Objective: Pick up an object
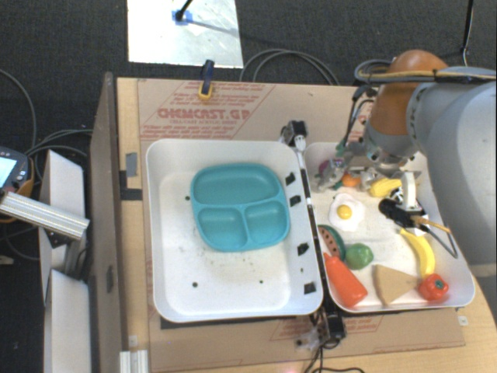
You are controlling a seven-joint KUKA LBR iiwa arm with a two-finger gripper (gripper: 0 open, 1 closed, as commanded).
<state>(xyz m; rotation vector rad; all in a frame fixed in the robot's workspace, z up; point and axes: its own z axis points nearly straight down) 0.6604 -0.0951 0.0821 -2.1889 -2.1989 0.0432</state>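
Observation:
My gripper (pixel 340 171) hangs low over the far left corner of the right bin (pixel 464 282), below the orange band on the wrist. Just beside it lie a small orange piece (pixel 351 181) and a small yellow piece (pixel 383 186). A fried egg toy (pixel 345 210) sits a little nearer the front. Further forward are a watermelon slice (pixel 332 242), a green ball (pixel 358 255), an orange-red carrot (pixel 345 280), a tan wedge (pixel 392 284), a red tomato (pixel 433 287) and a banana (pixel 420 249). I see nothing clearly held.
The left bin (pixel 175 286) holds a teal divided plate (pixel 239 206). Black clips (pixel 301 200) run along the wall between the two bins. The grey arm (pixel 458 154) covers the right bin's far right side.

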